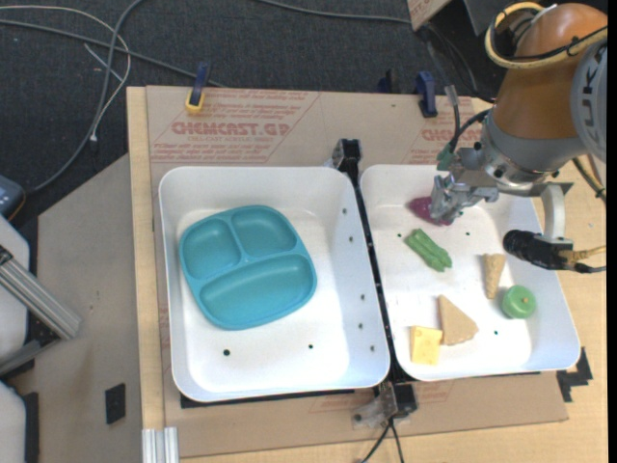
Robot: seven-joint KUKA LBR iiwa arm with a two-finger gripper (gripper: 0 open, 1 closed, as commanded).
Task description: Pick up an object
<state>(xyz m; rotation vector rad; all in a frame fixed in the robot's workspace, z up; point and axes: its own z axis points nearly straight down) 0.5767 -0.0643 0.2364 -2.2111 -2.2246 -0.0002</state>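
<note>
From above, the desk (241,128) carries 2 white bins. The left bin (193,355) holds a teal divided plate (249,265). The right bin (549,350) holds the loose pieces: a purple object (422,207) at about 11 o'clock in the bin, a green pod-shaped piece (428,250) near the centre, 2 tan wedges (456,319) (494,274), a yellow block (425,344) at 6 o'clock, and a green round piece (519,303) at 4 o'clock.

The arm (545,75) reaches in from the right, and its gripper (444,206) hangs low over the bin's far left part. The purple object lies just beside the gripper tip, at its 9 o'clock, apparently touching or partly tucked under it. I cannot tell whether the gripper is wide or narrow, nor whether anything sits in it.

The purple piece looks like the target, being nearest. The green pod lies at the gripper's 7 o'clock, its long axis running 10 to 4.
</note>
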